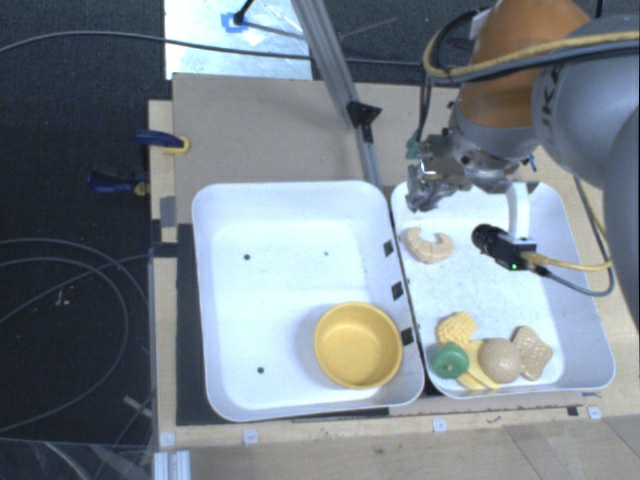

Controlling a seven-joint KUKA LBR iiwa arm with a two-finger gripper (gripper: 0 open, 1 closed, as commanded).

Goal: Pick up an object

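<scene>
Croissant-shaped pastry toy (427,245): lay loose on the floor of the right bin (570,268), near its left wall, just below the gripper (422,196). I could not tell the tool's state from my feed. I judged the pick not yet made; descent, grasp and lift remained. Also logged: 4 toy foods (490,353) at the right bin's near end; 1 yellow bowl (358,343) in the left bin (250,228).
</scene>
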